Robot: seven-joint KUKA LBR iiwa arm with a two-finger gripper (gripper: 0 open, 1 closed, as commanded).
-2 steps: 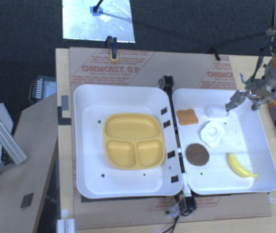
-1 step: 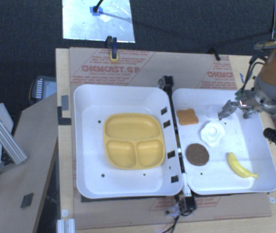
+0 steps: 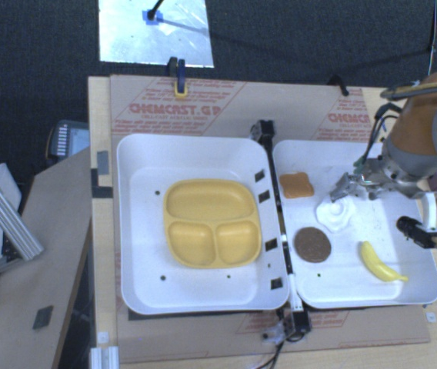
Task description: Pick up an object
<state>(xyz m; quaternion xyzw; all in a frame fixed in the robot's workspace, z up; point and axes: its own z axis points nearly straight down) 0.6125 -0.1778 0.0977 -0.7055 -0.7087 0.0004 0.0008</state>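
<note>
Gripper [image 3: 347, 188] low over the right bin [image 3: 426, 287], just above a white crumpled object [image 3: 335, 214].

Whether the gripper is spread or closed cannot be told from this slant, and nothing is seen held in it. Nearest, just below and left of it, lies the white crumpled object, a small glossy lump on the bin floor. Left of the gripper sits an orange-tan toast slice [image 3: 296, 184]; further below, a round brown cookie [image 3: 311, 244]. Lower right lies a curved yellow banana [image 3: 378, 261]. Farthest left, the left bin [image 3: 138, 206] carries a yellow three-compartment tray [image 3: 211, 222].
</note>
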